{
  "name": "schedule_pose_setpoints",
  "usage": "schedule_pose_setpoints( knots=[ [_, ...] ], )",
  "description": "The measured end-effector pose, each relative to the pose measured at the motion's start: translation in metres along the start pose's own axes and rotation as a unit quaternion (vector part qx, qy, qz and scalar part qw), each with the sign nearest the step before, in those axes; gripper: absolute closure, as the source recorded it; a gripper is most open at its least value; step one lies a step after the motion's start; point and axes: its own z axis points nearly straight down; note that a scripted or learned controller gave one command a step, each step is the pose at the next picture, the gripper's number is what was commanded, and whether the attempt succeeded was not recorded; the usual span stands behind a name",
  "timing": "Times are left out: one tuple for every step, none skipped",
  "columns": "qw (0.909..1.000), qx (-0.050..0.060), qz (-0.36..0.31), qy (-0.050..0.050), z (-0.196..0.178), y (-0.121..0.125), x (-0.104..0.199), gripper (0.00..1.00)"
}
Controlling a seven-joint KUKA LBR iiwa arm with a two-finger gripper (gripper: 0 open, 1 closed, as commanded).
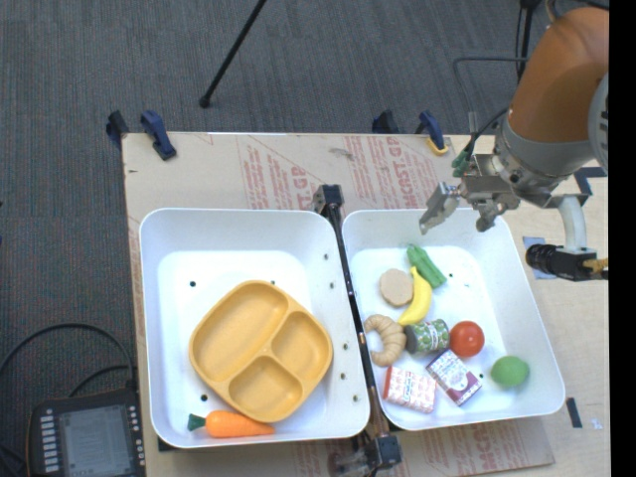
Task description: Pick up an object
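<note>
Objects for picking lie clustered in the right bin (527, 296): a round tan biscuit (396, 287), a yellow banana (418, 301) with a green pod (427, 265) at its upper end, a pretzel-shaped pastry (385, 338), a dark green can (428, 337), a red tomato (466, 339), a green lime (510, 372), a pink-and-white packet (409, 388) and a dark red carton (453, 378). The can lies between the pastry and the tomato, touching or nearly touching both; the two packets sit just beside each other toward the near wall, and the lime is apart at the right.

The gripper (460, 215) hangs above the far edge of the right bin, its two fingers spread apart with nothing between them. All the objects lie nearer the camera than the gripper; the green pod and the banana are the closest to it, just below and slightly left of it, while the packets and the lime are well apart from it.

The left bin (159, 266) holds a yellow divided plate (260, 349) and, by its near wall, an orange carrot (235, 424). Both bins rest on the tabletop (248, 167).
</note>
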Motion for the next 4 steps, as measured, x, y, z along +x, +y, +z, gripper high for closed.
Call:
schedule_pose_setpoints(
  knots=[
    [1.0000,0.002,0.000,0.001,0.108,0.033,-0.001,0.00],
    [1.0000,-0.002,0.001,0.000,0.192,0.033,-0.024,0.00],
    [1.0000,-0.002,0.003,0.000,0.181,0.033,-0.024,1.00],
    [1.0000,-0.002,0.003,0.000,0.182,0.033,-0.024,0.00]
  ],
)
